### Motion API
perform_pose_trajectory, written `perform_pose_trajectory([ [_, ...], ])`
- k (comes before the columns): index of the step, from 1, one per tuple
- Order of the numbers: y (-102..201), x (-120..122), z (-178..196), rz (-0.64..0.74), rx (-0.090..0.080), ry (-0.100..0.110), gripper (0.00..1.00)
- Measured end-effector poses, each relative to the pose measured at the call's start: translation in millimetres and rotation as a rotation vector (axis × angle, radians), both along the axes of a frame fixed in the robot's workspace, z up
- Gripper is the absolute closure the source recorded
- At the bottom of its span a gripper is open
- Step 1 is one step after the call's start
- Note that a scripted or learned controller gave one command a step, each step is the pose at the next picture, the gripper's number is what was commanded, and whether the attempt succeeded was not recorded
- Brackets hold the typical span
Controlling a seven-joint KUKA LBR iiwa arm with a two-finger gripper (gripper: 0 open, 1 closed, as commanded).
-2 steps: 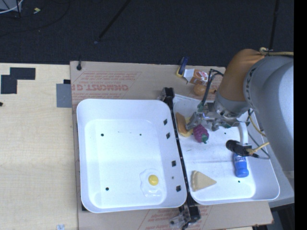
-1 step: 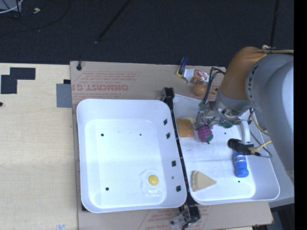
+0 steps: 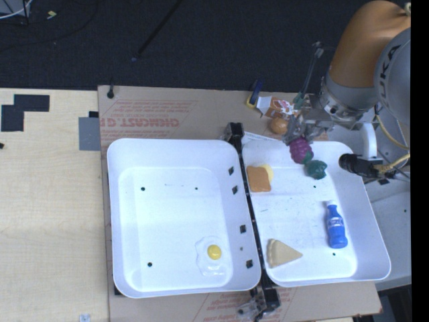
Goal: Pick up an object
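Observation:
My gripper [image 3: 299, 134] hangs over the far edge of the right bin [image 3: 375, 260], under the grey wrist and orange band. A purple bunch of grapes [image 3: 301, 151] sits directly below it, touching its tip; whether it is gripped is hidden. Beside the grapes lies a dark green lump [image 3: 316, 170]. Also in this bin are an orange-yellow block [image 3: 259, 178] at the left wall, a blue bottle [image 3: 335, 226] on the right and a pale wedge [image 3: 283, 252] at the front. The left bin [image 3: 124, 180] holds a fried egg [image 3: 212, 253].
Behind the right bin, on the cardboard, lie an orange ball [image 3: 278, 123], a small printed packet [image 3: 281, 105] and a blue-yellow item [image 3: 254, 98]. A black divider with clips [image 3: 242, 200] runs between the bins. A black knob [image 3: 354, 163] juts from the arm at the right.

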State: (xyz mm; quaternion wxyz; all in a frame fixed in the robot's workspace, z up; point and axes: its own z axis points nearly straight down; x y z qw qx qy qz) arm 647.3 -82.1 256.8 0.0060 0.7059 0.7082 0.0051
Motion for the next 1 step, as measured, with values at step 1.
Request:
perform_pose_trajectory([
  [1, 56.9, -5.9, -18.6, 0.001, 0.003, 0.019, 1.0],
])
